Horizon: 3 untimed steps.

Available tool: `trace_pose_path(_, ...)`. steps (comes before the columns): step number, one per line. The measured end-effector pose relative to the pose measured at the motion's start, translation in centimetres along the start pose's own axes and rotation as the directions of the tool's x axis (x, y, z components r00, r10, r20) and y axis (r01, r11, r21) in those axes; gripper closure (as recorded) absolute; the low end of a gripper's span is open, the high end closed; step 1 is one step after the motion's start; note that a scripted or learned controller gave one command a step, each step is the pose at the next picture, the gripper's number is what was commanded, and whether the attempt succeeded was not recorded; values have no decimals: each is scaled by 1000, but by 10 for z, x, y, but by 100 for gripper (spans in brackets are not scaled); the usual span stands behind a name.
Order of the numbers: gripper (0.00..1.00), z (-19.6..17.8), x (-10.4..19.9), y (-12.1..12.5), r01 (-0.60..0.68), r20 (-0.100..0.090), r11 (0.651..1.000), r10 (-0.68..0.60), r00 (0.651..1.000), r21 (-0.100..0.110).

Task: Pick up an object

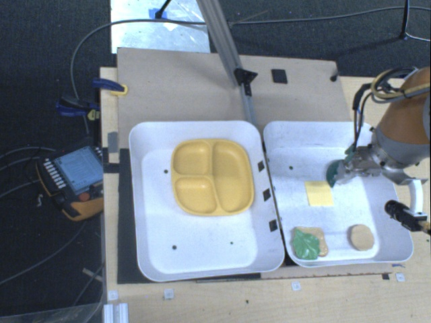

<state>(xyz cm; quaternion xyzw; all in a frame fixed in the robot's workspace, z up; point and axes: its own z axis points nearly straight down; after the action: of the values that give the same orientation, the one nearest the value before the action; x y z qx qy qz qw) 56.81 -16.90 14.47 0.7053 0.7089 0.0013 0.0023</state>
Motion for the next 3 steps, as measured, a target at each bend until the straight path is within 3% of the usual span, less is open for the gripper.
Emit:
trace_pose_path(2,100,-117,-1,5,2,1,1000,-2,1000,-3)
trace_pose_path(3,100,-107,47,-3,4,-2,1000,-4,1000,5)
